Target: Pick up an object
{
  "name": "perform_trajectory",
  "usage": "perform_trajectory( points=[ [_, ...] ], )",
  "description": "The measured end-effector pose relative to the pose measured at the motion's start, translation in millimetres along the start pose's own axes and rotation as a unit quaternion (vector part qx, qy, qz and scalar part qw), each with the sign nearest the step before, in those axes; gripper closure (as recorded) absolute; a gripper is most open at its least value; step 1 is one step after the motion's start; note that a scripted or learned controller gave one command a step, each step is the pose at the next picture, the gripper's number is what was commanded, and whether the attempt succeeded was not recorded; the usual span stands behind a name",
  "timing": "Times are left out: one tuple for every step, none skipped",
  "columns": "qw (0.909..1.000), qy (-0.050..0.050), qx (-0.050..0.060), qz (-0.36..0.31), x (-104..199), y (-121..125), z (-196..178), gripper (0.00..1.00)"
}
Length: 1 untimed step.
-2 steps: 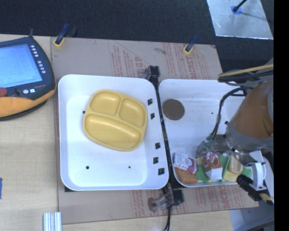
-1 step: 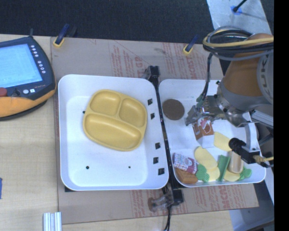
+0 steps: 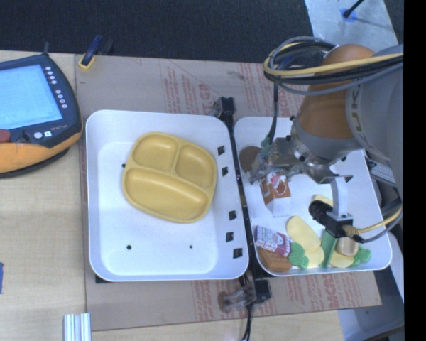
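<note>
We log 2 white bins side by side on the worktop [image 3: 35,219]. The left bin [image 3: 106,254] carries 1 yellow divided plate [image 3: 170,176] with 3 compartments, lying flat in the bin's upper half and turned slightly askew. The right bin [image 3: 366,190] carries the candidate items, most of them gathered along its near edge: a small pink-and-white packet [image 3: 271,239] by the bin's left wall, an orange-brown round piece [image 3: 275,260] just below it, pale yellow pieces [image 3: 305,238] to their right, and green bits [image 3: 329,251] next to those. A brown-and-white carton [image 3: 277,189] lies further up the bin, under the arm's wrist.

The arm [image 3: 341,105] reaches in from the right and hangs over the right bin's upper half, cables looped above the orange band. We place the claw [image 3: 266,163] at the wrist's left end, over the bin's upper left corner and just beside the carton. We cannot tell whether it is open or closed, nor whether it touches the carton; nothing is seen gripped.

A control tablet [image 3: 25,105] with a lit screen sits on the worktop to the left of the bins, well apart from them.
</note>
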<state>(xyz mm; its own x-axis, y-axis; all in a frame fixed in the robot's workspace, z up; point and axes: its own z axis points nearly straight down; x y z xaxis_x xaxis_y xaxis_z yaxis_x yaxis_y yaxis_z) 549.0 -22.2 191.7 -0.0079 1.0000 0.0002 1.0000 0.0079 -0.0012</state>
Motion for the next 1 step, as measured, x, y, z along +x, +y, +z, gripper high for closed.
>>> perform_trajectory(
  points=[
    [1.0000, 0.001, 0.000, 0.000, 55.1, -14.4, -43.7, 1.00]
  ],
)
